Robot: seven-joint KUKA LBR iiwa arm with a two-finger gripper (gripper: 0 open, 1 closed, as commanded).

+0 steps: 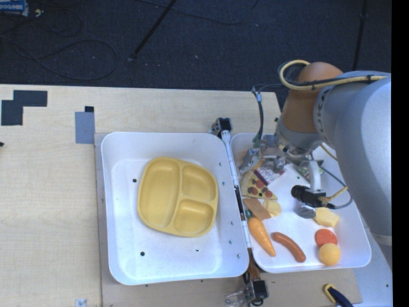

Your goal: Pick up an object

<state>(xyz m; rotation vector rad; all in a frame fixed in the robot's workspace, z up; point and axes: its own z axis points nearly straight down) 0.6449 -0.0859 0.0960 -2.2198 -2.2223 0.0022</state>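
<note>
The right bin (358,251) holds several toy foods. A pizza slice (257,187) lies at its left, with a pale yellow piece (273,208) just below it. An orange carrot (261,235) and a brown-red sausage (289,246) lie near the front. A yellow wedge (327,218), a red tomato (326,236) and an orange ball (330,254) sit at the right. My gripper (267,163) hangs low over the bin's back left part, just above the pizza slice. No object can be seen in its grasp.
The left bin (115,248) carries a yellow divided plate (177,196). A metal clip strip (234,184) runs between the two bins. The arm's grey body (364,146) covers the right bin's back right corner. Bare wooden bench (45,203) lies to the left.
</note>
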